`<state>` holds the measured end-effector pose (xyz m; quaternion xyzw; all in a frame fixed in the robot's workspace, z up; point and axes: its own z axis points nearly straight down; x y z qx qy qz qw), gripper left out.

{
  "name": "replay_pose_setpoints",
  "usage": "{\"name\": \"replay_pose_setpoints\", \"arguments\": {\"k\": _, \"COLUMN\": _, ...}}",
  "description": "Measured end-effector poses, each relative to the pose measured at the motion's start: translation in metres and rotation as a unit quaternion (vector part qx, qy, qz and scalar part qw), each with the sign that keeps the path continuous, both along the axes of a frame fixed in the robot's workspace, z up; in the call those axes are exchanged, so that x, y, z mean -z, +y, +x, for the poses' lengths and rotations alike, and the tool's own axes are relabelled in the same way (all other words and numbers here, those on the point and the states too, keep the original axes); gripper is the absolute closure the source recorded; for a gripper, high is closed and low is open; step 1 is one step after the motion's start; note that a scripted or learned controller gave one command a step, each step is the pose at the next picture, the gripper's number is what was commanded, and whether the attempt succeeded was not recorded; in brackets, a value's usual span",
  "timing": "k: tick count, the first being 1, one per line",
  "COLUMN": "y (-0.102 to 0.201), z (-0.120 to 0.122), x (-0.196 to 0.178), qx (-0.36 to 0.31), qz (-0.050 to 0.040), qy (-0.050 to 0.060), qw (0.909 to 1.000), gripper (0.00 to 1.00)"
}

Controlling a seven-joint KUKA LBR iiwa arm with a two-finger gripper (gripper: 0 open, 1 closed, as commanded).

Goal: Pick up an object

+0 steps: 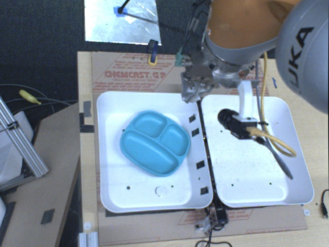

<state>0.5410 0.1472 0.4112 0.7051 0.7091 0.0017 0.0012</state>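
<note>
A blue divided plate [154,142] lies flat in the middle of the left bin [110,189]. A small clear round piece [161,191] rests near that bin's front edge. My gripper [193,90] hangs over the back end of the ridge between the two bins, beyond and to the right of the plate. Nothing shows between its fingers.
The right bin [252,189] lies under the wrist and its yellow cable. Small black tabs [200,164] line the ridge between the bins. A cardboard sheet [128,71] lies under both bins, with a shiny foil square [121,14] behind it.
</note>
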Motion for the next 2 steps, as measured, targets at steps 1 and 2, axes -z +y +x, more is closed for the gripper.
{"name": "replay_pose_setpoints", "arguments": {"k": 1, "y": 0.08, "z": -0.058, "x": -0.007, "qx": -0.004, "qz": 0.0015, "qy": 0.002, "qw": 1.0, "gripper": 1.0}}
{"name": "replay_pose_setpoints", "arguments": {"k": 2, "y": 0.075, "z": -0.054, "x": -0.018, "qx": -0.001, "qz": 0.0012, "qy": 0.0, "qw": 1.0, "gripper": 1.0}}
